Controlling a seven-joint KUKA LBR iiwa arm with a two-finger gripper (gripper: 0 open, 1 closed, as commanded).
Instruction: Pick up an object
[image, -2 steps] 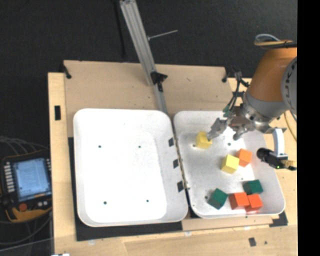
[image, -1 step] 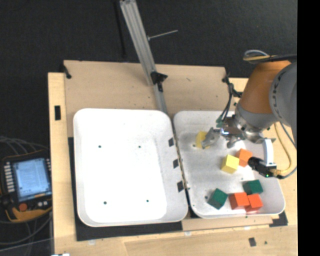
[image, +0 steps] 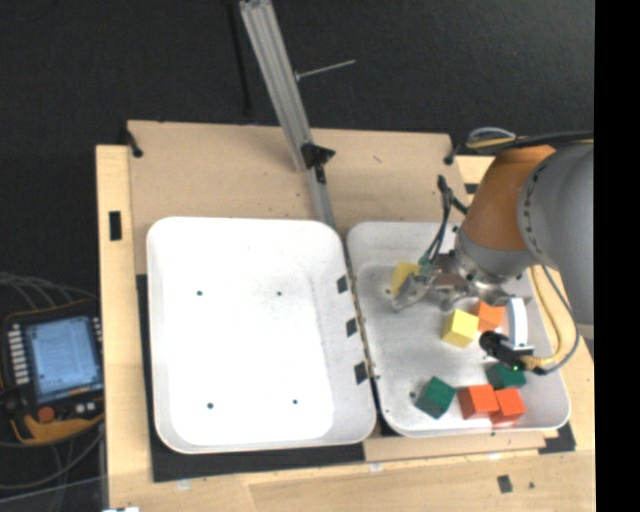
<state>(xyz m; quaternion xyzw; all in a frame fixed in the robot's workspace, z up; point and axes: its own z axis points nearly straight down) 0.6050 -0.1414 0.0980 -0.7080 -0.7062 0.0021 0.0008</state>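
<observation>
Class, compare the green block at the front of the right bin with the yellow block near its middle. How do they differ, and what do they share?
Colour: the green block is dark green, while the yellow block is bright yellow.
Position: the green block lies toward the bin's near edge, beside the orange blocks; the yellow block lies further back, close under the arm's wrist.
Both are small, roughly cube-shaped blocks resting in the right bin.

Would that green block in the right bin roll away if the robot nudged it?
Probably not: the green block looks flat-faced and boxy, so it should slide rather than roll. It looks rigid, likely light. The orange blocks beside it might stop it.
</observation>
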